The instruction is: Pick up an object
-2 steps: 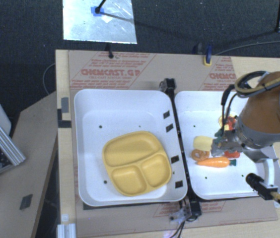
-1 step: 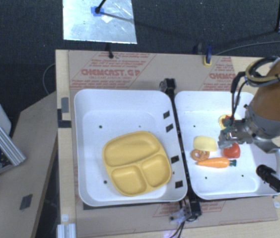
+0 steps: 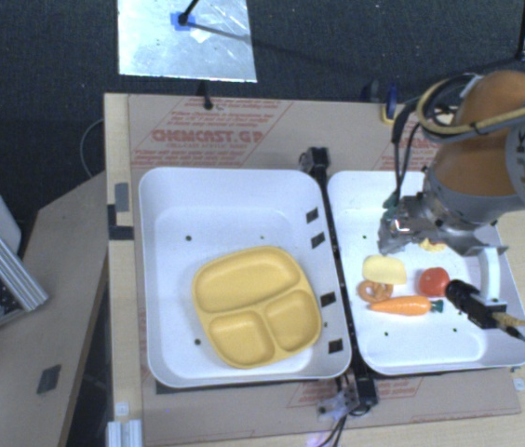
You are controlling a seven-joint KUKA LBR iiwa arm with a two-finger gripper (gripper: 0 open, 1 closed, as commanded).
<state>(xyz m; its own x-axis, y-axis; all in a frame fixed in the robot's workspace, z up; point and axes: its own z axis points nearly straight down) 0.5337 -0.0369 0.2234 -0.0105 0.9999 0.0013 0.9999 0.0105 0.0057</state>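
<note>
Glossy yellow plastic tray (image 3: pixel 257 316); smooth white plastic bins (image 3: pixel 235 198); crinkled foil sheet (image 3: pixel 185 28).

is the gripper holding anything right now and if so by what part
It cannot be told. The gripper hangs low in the right bin, just above the pale yellow food piece, with nothing visible in its grasp.

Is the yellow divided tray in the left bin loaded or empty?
Empty. The yellow tray shows bare yellow in all three compartments; the carrot and tomato lie in the right bin.

"CHEMCAST GP" on board (image 3: pixel 208 128)
</note>
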